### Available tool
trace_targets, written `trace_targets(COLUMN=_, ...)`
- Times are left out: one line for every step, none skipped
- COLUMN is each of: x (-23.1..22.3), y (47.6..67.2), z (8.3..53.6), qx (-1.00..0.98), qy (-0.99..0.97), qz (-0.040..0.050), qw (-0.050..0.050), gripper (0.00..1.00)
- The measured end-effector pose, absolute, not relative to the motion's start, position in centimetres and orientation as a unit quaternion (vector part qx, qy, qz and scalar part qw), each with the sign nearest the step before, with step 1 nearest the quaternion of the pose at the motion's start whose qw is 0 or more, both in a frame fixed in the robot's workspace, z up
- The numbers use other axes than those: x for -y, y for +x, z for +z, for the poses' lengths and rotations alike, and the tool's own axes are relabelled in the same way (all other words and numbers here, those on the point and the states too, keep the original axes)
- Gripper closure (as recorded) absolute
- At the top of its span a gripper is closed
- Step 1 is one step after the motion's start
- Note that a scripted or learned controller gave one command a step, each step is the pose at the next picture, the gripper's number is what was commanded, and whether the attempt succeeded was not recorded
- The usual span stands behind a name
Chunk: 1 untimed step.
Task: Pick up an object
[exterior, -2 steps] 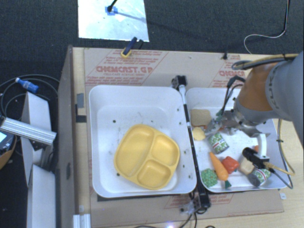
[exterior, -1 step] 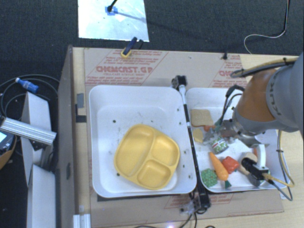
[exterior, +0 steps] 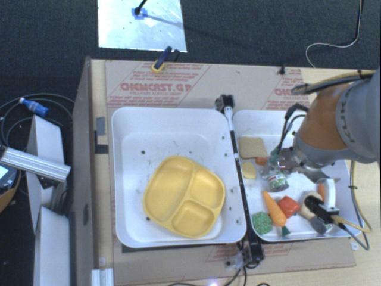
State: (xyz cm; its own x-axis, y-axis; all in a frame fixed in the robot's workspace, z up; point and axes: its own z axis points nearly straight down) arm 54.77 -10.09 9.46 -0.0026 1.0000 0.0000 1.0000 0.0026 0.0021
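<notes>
My gripper hangs over the middle of the right bin, reached in from the right. Just below it stands a small round can with a green speckled top; whether the gripper touches it I cannot tell. A tan slice of bread lies to the gripper's left, with a small pale yellow piece beneath it. Toward the front of the bin lie an orange carrot, a red piece and a green broccoli-like lump.
The left bin holds a yellow divided plate toward its front right. A raised rim separates the two bins. Cardboard lines the bench behind the bins.
</notes>
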Motion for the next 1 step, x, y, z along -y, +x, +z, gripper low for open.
trace_targets(x=2.82, y=58.29, z=18.54, qx=-0.709, qy=0.706, qz=0.0019, qw=0.001, gripper=1.00)
